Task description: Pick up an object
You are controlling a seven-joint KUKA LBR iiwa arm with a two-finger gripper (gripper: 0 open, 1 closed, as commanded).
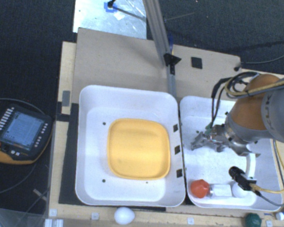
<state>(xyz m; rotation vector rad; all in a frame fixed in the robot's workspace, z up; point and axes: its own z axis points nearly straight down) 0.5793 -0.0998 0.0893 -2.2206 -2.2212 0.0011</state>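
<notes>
- The left bin [85, 144], glossy white plastic with rounded corners, carries a smooth, matte yellow plate [139, 149], a rounded square, at its middle.
- The right bin [195, 111] is of the same white plastic.
- The arm [264, 114], grey with an orange band, reaches over the right bin.
- The metal gripper [200, 141] hangs above the right bin's floor, near its left wall; its fingers spread apart, grasping nothing.
- A red ball [199, 188] lies by the right bin's front wall, beside a white piece [222, 190].
- A white egg-shaped thing [124, 215] sits on the bench before the left bin.

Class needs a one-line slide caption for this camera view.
Gripper reaches into right bin above red object; yellow plate fills left.
</notes>
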